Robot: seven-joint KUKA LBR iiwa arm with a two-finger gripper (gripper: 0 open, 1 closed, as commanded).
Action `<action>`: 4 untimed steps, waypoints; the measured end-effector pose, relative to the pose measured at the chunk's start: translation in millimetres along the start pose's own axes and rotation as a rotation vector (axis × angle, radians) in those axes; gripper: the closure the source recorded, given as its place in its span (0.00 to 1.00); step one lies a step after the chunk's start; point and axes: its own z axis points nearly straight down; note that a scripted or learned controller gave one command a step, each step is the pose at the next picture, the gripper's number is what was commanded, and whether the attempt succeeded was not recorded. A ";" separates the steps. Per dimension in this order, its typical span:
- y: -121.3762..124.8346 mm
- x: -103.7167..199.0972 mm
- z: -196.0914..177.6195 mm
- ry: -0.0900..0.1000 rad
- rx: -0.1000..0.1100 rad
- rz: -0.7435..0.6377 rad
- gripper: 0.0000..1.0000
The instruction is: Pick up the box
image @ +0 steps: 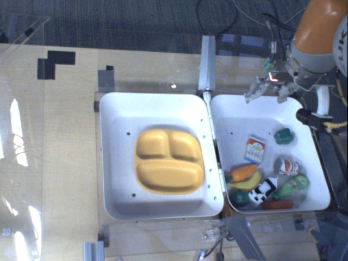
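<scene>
The box point(254, 149), small and white with red and blue print, lies flat on the floor of the right bin point(239, 109), near the bin's middle and apart from every wall. White floor lies bare on its far side and to its left, up to the far rim. Toward the near wall the items crowd: an orange carrot point(244, 172) just beside the box's near edge, a yellow banana point(246, 182) touching the carrot, a black-and-white item point(262, 190), a red item point(277, 204) and a green bottle point(291, 185). A small can point(287, 166) sits to the box's right, and a dark green item point(283, 136) lies farther right, near the side wall.

The gripper point(270, 91) hangs over the far rim of the right bin, well apart from the box, its fingers spread wide and holding nothing.

The left bin point(111, 145) holds a yellow divided tray point(168, 160) at its centre. A metal divider point(206, 64) stands between the bins at the far side. The bench point(54, 162) is pale wood; cables point(228, 10) lie on the dark floor beyond.
</scene>
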 end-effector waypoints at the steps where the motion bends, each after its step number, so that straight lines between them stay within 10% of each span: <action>1: -50.6 -1.2 86.5 0.000 0.002 0.011 0.00; 2: -54.7 -37.3 178.6 -0.003 -0.007 -0.077 0.00; 3: -52.8 -35.4 167.0 -0.001 -0.011 -0.080 1.00; 4: -2.1 -62.7 77.2 -0.002 -0.003 -0.039 1.00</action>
